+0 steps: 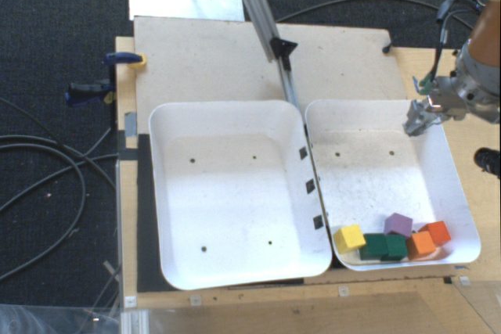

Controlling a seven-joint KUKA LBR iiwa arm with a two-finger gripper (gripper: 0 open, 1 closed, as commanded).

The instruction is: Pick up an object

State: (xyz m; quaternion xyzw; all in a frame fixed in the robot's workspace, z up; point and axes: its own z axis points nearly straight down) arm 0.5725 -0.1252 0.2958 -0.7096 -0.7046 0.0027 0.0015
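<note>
Several small blocks lie in the near right corner of the right bin (368, 168): a yellow block (349, 238), a dark green block (383, 246), a purple block (398, 224) and two orange blocks (429, 238). My gripper (418, 121) hangs over the far right rim of that bin, well away from the blocks, at the end of the arm coming in from the right. Nothing shows between its fingertips.
The left bin (227, 192) sits beside the right one, with a row of black tabs along the shared wall. A slanted metal pole (262, 12) crosses the back of the bench. A blue and yellow clamp (117, 59) grips the bench's left edge. Cables lie on the floor at left.
</note>
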